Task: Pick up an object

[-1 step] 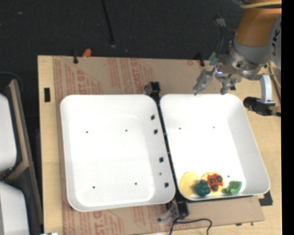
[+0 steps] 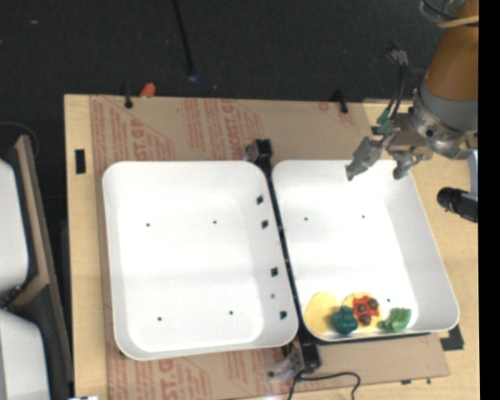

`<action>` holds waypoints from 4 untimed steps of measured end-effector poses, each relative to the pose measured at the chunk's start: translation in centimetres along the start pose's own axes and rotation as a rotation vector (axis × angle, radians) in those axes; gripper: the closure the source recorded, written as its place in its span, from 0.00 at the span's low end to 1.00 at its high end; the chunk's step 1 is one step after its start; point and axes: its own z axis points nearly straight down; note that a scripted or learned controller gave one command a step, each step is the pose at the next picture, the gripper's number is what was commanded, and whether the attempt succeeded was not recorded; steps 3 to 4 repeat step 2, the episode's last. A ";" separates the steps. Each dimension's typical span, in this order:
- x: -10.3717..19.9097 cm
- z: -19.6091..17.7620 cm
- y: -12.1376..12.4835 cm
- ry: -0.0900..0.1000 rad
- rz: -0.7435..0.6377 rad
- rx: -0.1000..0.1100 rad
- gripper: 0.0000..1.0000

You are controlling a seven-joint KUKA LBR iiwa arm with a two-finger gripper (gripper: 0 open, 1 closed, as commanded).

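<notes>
Small objects lie along the near edge of the right bin [image 2: 400,223]: a pale yellow round piece [image 2: 319,310], a teal lump [image 2: 344,322], a red piece [image 2: 366,307] and a green piece [image 2: 396,318]. My gripper [image 2: 379,164] hangs over the far right corner of that bin, well away from the objects. Its two fingers are spread apart with nothing between them. One fingertip [image 2: 354,170] points down toward the bin's back rim.
The left bin [image 2: 117,223] sits beside the right one, with black clips [image 2: 259,151] along the divide. Both rest on a cardboard sheet [image 2: 183,127]. A black cable runs over the dark floor behind. A white unit stands at the far left.
</notes>
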 end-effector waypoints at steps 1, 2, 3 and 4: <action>-1.9 -3.2 -9.2 -0.001 0.001 -0.003 0.00; -6.3 8.1 -11.7 0.002 0.003 0.011 0.00; -6.3 8.1 -11.7 0.002 0.003 0.011 0.00; -6.3 8.1 -11.7 0.002 0.003 0.011 0.00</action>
